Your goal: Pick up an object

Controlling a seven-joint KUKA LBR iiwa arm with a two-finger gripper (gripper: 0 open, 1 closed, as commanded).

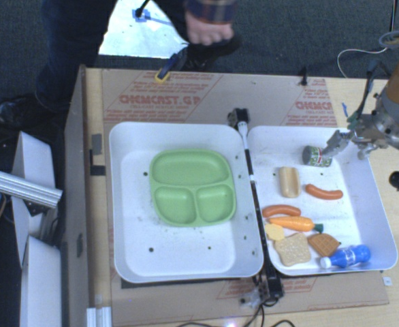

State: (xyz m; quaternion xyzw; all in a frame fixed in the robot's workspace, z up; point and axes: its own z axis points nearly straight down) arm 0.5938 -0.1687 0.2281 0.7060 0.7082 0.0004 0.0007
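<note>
The right bin (380, 216) holds several toy foods: a small green-and-white can (315, 157) lying at the back, a tan bun (289, 181), an orange sausage (324, 193), a red sausage (281, 211), a carrot (292, 223), a toast slice (294, 249), a brown cookie (323, 243) and a blue bottle (346, 257). My gripper (338, 142) hangs over the bin's back right, just right of and above the can. Nothing is visibly held in it.
In the left bin (128, 251) lies a green divided plate (190, 186). A person's hand (210, 29) is beyond the bench's far edge. The grey arm (397, 114) comes in from the right. A yellow cheese piece (275, 232) lies by the divider.
</note>
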